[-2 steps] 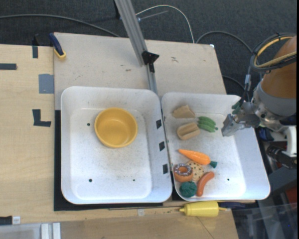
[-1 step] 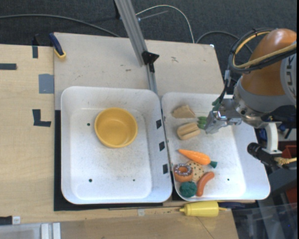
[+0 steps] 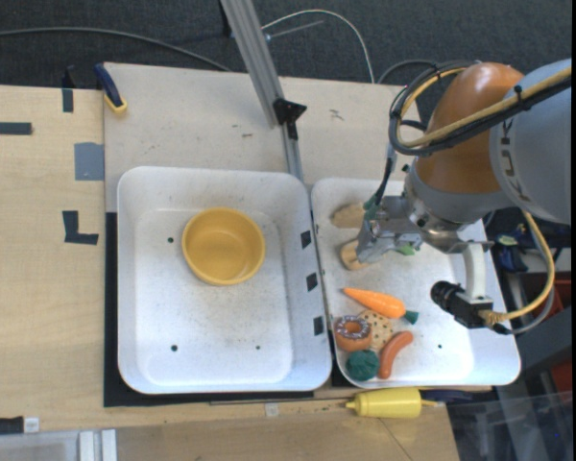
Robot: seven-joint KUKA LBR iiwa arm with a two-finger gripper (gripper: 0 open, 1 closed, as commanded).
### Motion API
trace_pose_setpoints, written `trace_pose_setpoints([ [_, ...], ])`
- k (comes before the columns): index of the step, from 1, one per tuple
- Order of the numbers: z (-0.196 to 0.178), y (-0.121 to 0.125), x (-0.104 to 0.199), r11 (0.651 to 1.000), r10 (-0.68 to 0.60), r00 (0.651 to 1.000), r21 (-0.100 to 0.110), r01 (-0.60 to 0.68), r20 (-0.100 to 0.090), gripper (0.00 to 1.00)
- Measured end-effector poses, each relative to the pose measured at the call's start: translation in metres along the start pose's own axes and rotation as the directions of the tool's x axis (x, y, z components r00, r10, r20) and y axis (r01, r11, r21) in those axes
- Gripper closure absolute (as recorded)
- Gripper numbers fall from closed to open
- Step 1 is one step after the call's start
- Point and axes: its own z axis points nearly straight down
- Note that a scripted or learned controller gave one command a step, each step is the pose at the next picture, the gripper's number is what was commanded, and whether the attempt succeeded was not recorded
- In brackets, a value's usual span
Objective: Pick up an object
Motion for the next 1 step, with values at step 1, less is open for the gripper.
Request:
trace_pose_setpoints([
  [1,0.006,-0.0069,0.0478,1.0,0.001,1.0,0.001,-0.001,0.0,1.0],
])
